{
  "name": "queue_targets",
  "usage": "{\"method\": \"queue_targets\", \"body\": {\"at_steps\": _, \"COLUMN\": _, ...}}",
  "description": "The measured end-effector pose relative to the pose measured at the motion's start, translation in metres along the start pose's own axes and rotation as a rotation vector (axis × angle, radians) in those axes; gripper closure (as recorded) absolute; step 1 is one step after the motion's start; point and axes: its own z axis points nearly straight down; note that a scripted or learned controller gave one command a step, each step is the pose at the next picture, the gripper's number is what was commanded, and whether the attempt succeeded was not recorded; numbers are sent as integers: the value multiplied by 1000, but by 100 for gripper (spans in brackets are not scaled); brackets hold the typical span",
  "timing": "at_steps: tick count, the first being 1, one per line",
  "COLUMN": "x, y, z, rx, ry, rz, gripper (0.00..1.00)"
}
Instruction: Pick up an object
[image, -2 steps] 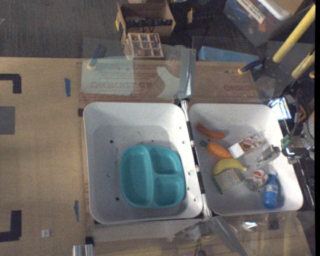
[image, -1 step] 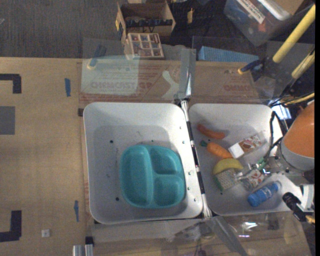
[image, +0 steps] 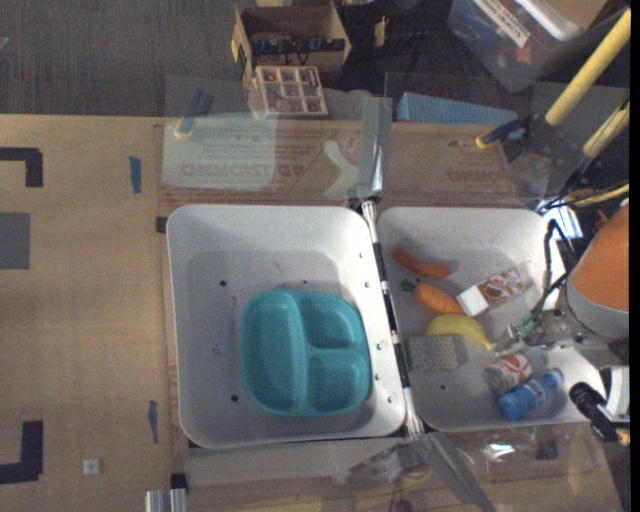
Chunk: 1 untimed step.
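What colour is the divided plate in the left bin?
Teal, plain, no pattern: the divided plate, seen in the camera view.

From my seat, the left bin (image: 190, 300) gives the easiest entry — only the teal divided plate (image: 304, 352) sits in it, low and toward the near right corner, with bare floor on its left and far sides. The right bin (image: 470, 232) is crowded: two carrots (image: 428, 282), a small carton (image: 492, 291), a banana (image: 457, 329), a grey sponge (image: 432, 353), a can (image: 508, 371) and a blue bottle (image: 528, 394) lie close together. Its far strip stays open. The arm (image: 606, 280) overhangs its right wall.
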Motion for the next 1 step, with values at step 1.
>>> {"method": "queue_targets", "body": {"at_steps": 1, "x": 90, "y": 64, "z": -144, "rx": 20, "ry": 8, "rz": 9, "gripper": 100}}
